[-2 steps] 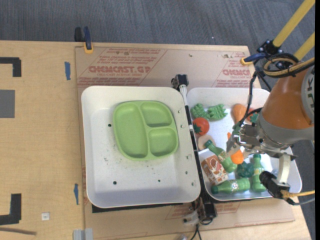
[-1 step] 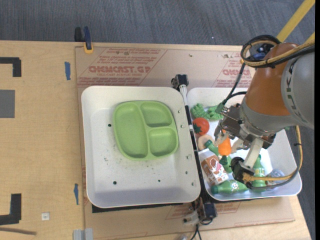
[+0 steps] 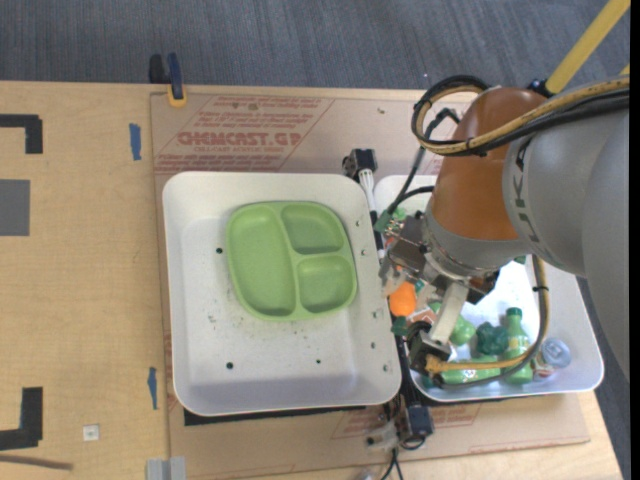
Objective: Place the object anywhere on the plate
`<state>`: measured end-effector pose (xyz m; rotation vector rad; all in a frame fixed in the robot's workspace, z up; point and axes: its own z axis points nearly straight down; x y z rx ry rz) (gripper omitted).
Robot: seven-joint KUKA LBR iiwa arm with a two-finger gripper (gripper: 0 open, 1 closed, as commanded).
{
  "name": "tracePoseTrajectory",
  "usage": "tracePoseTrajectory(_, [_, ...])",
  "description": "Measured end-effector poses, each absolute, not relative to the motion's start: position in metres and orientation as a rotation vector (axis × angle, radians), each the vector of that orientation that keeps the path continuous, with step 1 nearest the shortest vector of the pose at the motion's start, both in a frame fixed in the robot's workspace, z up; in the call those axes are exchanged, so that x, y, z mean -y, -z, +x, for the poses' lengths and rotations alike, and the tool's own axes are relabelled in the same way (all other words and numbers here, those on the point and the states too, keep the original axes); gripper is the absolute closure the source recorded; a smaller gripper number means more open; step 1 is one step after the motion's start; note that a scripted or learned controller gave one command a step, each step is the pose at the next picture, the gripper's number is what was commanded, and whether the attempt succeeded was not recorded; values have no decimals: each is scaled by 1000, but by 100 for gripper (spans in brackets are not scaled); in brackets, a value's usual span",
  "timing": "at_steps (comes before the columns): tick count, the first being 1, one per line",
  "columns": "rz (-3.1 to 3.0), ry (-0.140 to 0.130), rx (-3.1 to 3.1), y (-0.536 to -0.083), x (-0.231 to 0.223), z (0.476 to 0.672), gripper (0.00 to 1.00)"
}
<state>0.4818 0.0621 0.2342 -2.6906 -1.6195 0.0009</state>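
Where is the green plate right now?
In the camera view, the green plate lies flat in the white bin on the view's left, toward its far side, with the robot arm over the neighbouring bin.

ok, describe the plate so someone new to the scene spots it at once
Two white bins sit side by side; take the view's left bin. The plate lies flat in it: pale green, rounded, three compartments. The right bin holds small jumbled items.

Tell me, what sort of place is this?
Likely a robotics test bench: a grey-and-orange robot arm reaches over the right bin of small objects, beside the left bin holding a green plate.
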Motion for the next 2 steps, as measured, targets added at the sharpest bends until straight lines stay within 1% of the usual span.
tracePoseTrajectory(1, [-2678,-2,1642,-258,-113,549,100])
tracePoseTrajectory(2, [-2678,-3,1641,-258,-113,549,0])
